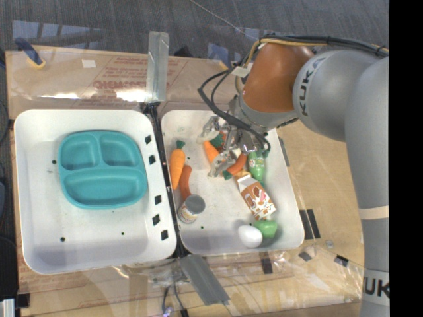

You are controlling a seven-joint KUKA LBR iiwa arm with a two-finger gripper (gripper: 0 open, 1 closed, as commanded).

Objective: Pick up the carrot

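The arm reaches in over the right-hand bin, its orange band bulging above the wrist. The gripper hangs low in the upper middle of that bin, among a huddle of toys, and I cannot tell from here how its jaws stand, since the metal parts blur together with what lies under them.

A carrot lies along the bin's left wall, green top pointing to the far end, well clear of the gripper. A reddish sausage lies touching it, and a small tin can sits just below that. Another orange piece lies right at the gripper. Toward the bin's right wall there is a green bottle, a printed carton and a white egg.

In the left bin rests a teal divided plate.
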